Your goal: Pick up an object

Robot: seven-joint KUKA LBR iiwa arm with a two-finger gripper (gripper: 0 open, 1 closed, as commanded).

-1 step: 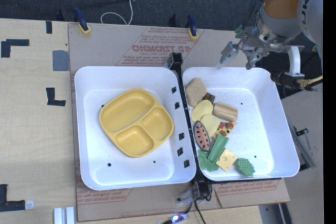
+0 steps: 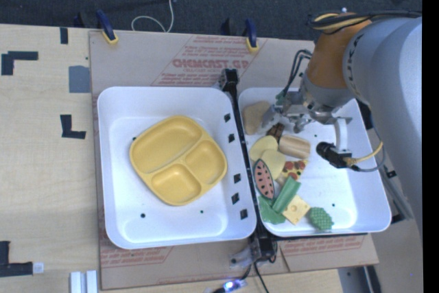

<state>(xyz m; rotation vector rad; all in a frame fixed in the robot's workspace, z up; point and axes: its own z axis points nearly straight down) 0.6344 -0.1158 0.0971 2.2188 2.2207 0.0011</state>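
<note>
Tan cylinder [image 2: 293, 145] lies in the right bin [image 2: 363, 209], touching the pale yellow piece [image 2: 264, 147]; it looks light, rigid, smooth, best pinched across its 2 long sides. Gripper [image 2: 287, 121] hovers just above it; grip state unclear.

The grey arm with the orange wrist band [image 2: 357, 58] is cut off by the right edge. Its two-finger gripper [image 2: 288, 121] is partly hidden beneath the wrist. The tan rounded piece [image 2: 254, 116] is partly covered by the gripper. The small red-spotted item [image 2: 295, 167] cannot be identified.
</note>
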